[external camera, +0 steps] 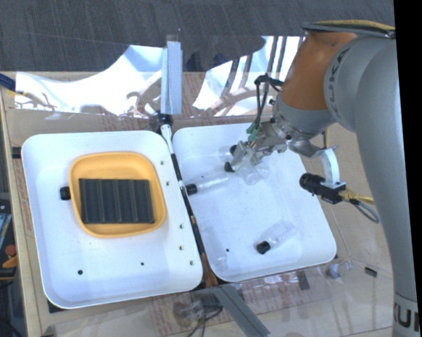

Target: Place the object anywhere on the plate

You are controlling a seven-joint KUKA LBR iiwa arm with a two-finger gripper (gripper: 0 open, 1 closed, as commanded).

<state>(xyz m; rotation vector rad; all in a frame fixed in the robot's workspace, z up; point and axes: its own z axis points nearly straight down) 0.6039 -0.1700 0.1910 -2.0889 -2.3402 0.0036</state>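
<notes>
A yellow plate (115, 168) lies in the left bin (51, 257) with a dark ribbed block (117, 200) resting across its middle. My gripper (240, 156) hangs low over the upper middle of the right bin (305, 255). Just below it lies a small clear bottle (253, 172), hard to make out against the white floor. Whether the gripper touches that bottle I cannot tell. A second clear bottle with a black cap (206, 183) lies at the right bin's left wall. A third one (273, 238) rests near the front of that bin.
A small black piece (65, 192) sits beside the plate's left rim. A black sensor on a cable (321, 187) hangs off the arm over the right bin's right edge. Crumpled foil (127, 69) lines the back of the bench.
</notes>
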